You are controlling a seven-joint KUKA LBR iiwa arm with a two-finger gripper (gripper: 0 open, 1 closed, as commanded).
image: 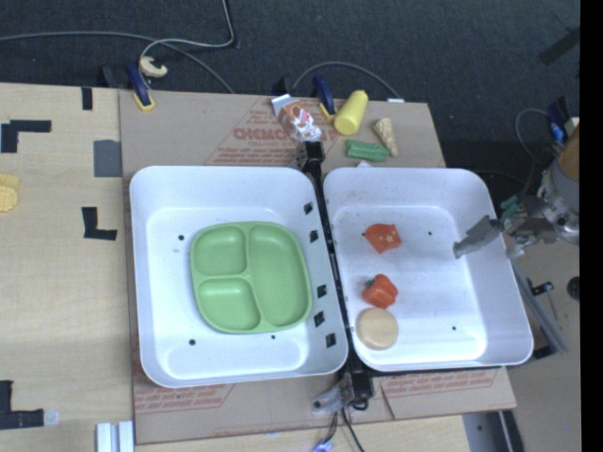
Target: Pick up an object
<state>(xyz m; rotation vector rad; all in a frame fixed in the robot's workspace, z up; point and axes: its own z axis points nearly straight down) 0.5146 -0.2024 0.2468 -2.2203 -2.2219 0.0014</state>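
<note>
The right bin (471, 299) holds three small items in its left half. A red piece (382, 237) lies nearest the back, an orange-red piece (380, 291) sits below it, and a round tan piece (377, 329) rests near the front wall. My gripper (468, 242) hangs over the right side of this bin, pointing left and down, roughly 90 pixels right of the red piece. Nothing shows in its grasp. The grey arm (556, 205) comes in from the right edge.
The left bin (160, 252) holds a green divided plate (251, 277). Behind the bins on the cardboard lie a yellow object (350, 111), a green one (367, 151), a tan one (384, 136) and a small packet (300, 119). Clips (325, 252) join the bins.
</note>
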